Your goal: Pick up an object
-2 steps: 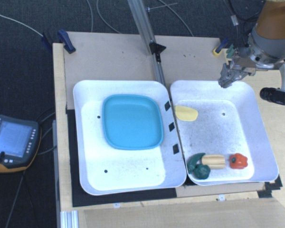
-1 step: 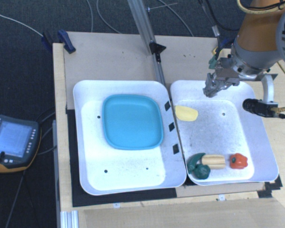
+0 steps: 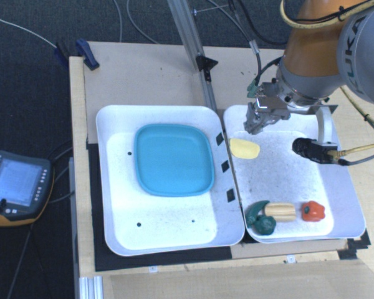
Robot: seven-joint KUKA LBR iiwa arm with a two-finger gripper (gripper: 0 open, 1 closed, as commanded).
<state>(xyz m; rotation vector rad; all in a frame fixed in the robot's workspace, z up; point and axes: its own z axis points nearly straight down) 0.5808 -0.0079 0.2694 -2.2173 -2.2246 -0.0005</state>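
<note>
My gripper (image 3: 254, 126) hangs over the far left part of the right bin (image 3: 287, 179), pointing down. Just below and to its left a pale yellow object (image 3: 244, 148) lies on the bin floor, apart from the fingertips. Along the near edge of the same bin lie a dark green piece (image 3: 260, 218), a tan cylinder (image 3: 280, 212) and a red tomato-like piece (image 3: 312, 211). Nothing shows between the fingers.
The left bin (image 3: 112, 185) holds a turquoise square plate (image 3: 174, 159). A metal pole (image 3: 190, 36) slants across the back. A black fitting with a cable (image 3: 311, 149) sits over the right bin's right side. A teach pendant (image 3: 15, 185) lies off the bench at the left.
</note>
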